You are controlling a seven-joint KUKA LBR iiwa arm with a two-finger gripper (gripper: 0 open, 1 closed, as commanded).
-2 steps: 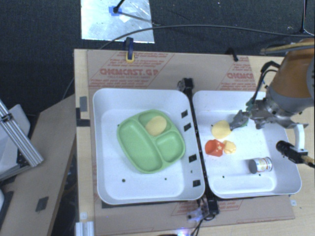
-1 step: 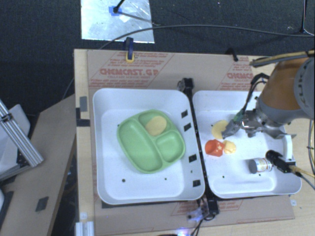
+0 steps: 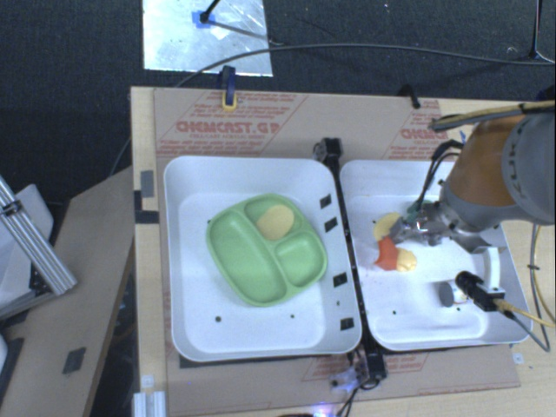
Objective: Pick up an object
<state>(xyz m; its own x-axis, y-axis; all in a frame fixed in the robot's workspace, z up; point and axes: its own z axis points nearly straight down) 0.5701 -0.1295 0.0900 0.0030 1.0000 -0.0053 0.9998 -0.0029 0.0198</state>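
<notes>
i see a small orange-red lump [image 3: 387, 254] lying in the right white bin [image 3: 417, 324], toward its left side, touching a small yellow rounded piece [image 3: 406, 261] on its right. just above them lies a pale yellow piece [image 3: 385, 226], partly hidden by the arm. in the left white bin [image 3: 200, 320], a yellow rounded object [image 3: 276, 222] rests in the upper compartment of a green divided plastic plate [image 3: 252, 263].
</notes>
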